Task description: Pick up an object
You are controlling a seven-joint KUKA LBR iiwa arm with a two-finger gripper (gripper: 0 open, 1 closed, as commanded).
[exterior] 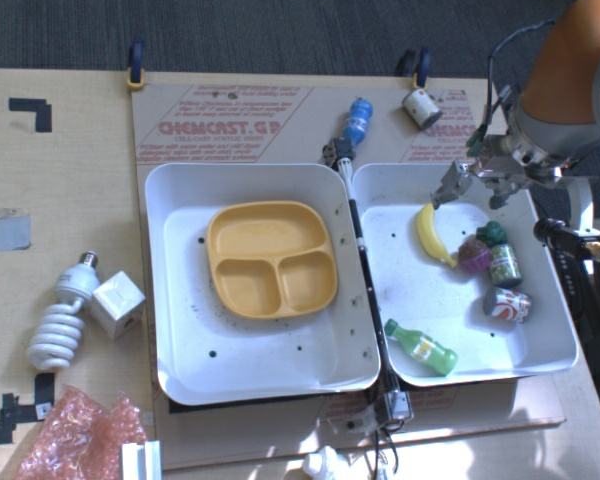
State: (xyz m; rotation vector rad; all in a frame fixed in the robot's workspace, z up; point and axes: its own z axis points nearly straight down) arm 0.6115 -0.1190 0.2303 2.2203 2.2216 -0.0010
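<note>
Cardboard-topped bench (220, 118) with dark carpet behind, two white bins side by side. Left bin (170, 268) holds a yellow divided tray (272, 258), nothing else. Right bin (550, 343) has the pickable stuff: banana (433, 235) just right of the divider, a purple-green toy cluster (483, 248) right of the banana and touching a small can (504, 266), a red-white crushed can (507, 306) below that, and a green bottle (421, 347) lying on its side near the bin's front edge. Gripper (473, 182) hangs over the right bin's back edge, above and right of the banana, fingers spread apart, nothing between them. Outside the right bin, behind it: blue bottle (357, 121) and a small metal cylinder (421, 107). Far left of the bins: spiral light bulb (62, 318), white cube (119, 301), pink plastic wrap (85, 433).
</note>
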